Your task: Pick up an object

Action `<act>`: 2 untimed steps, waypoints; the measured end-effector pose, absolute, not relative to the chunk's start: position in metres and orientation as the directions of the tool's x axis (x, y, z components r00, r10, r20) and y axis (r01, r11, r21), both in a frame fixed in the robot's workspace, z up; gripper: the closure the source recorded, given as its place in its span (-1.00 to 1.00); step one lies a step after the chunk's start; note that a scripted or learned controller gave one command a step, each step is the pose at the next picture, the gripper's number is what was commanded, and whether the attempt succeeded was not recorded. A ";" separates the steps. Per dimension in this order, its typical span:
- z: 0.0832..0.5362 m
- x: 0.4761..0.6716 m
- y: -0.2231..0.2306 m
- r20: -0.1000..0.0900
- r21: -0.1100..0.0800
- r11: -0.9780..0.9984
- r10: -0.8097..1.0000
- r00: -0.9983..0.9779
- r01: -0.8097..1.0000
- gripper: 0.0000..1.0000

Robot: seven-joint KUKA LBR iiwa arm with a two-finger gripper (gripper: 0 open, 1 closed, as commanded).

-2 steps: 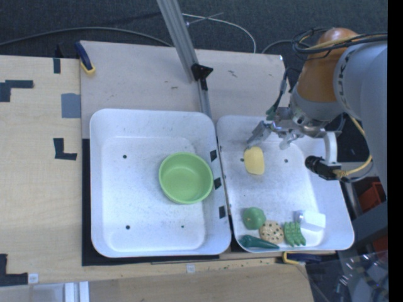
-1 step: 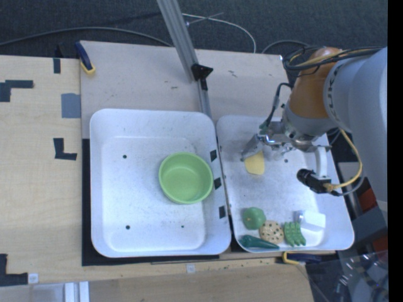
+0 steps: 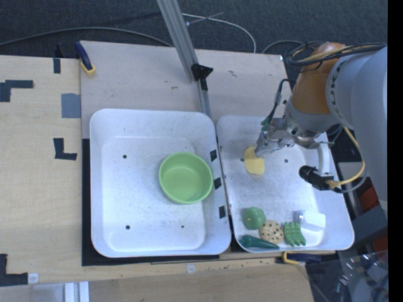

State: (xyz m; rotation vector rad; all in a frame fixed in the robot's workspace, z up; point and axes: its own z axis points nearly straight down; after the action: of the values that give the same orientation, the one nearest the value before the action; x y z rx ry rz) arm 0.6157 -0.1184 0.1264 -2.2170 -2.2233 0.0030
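The gripper (image 3: 263, 145) hangs over the upper part of the right bin (image 3: 282, 187), close below that bin's far rim and just right of the wall it shares with the left bin (image 3: 110, 187). How wide it stands cannot be told, nor whether it grips anything. A pale yellow object (image 3: 254, 163) lies right under its tip, touching or nearly so; its long axis runs roughly up and down in the view, slightly tilted. Bare bin floor lies below and to the right of it. Farther below, along the near rim, sit a green round piece (image 3: 254, 218), a speckled cookie-like piece (image 3: 271, 231), a dark green piece (image 3: 258, 241), a bright green piece (image 3: 293, 233) and a white block (image 3: 313, 219). Well to the left, a green bowl (image 3: 185, 178) stands upright.
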 end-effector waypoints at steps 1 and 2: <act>0.184 0.608 -0.119 -0.001 0.004 0.001 1.000 -0.001 1.000 1.00; 0.229 0.606 -0.112 0.000 0.004 0.002 1.000 -0.002 1.000 1.00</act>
State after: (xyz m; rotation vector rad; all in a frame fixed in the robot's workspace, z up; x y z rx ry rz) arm 0.6057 -0.1124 0.2290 -2.2212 -2.2261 -0.0041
